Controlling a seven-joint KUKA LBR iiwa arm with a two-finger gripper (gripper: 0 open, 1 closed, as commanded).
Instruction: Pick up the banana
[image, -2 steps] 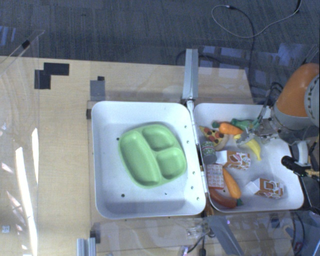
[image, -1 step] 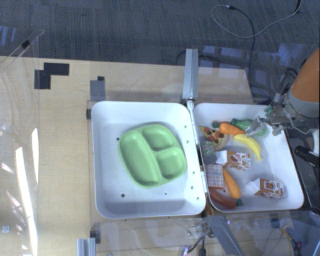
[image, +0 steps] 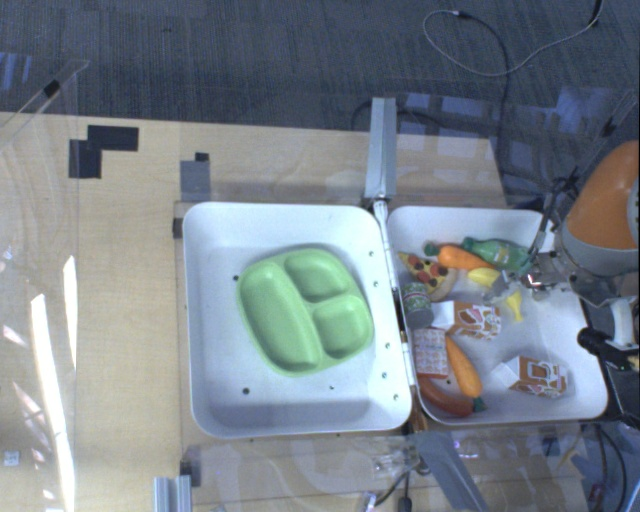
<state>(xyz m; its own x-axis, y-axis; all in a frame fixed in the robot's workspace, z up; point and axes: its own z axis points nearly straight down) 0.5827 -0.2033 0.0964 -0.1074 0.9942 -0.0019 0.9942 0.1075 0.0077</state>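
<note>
The arm comes in from 3 o'clock, its orange band (image: 605, 205) cut off by the frame edge, so most of the arm is out of sight. The pincer (image: 518, 283) sits low in the right bin (image: 590, 400), at about 1 o'clock within that bin, but it's small & blurred; can't tell if it's wide or narrow, or whether anything sits in it.

The banana (image: 492, 279) shows as a yellow patch right by the pincer tip, w/ another yellow bit just to its 4 o'clock; partly covered by the metal, outline hard to read. Touching or just beside: can't say.

Around it: a green bottle (image: 497, 249) at 12 o'clock of the banana, an orange carrot (image: 459, 257) at 10 o'clock, a pizza-slice toy (image: 423, 270) further toward 9. Lower down lie a second carrot (image: 463, 367), partly over a red-brown item whose shape is unclear, and two small printed cartons (image: 541, 375), labels unreadable.

The left bin (image: 215, 400) holds a green divided plate (image: 305, 310), well apart from the pincer. Both bins rest on the wooden table (image: 110, 330); a clear panel at 9 o'clock adds glare
</note>
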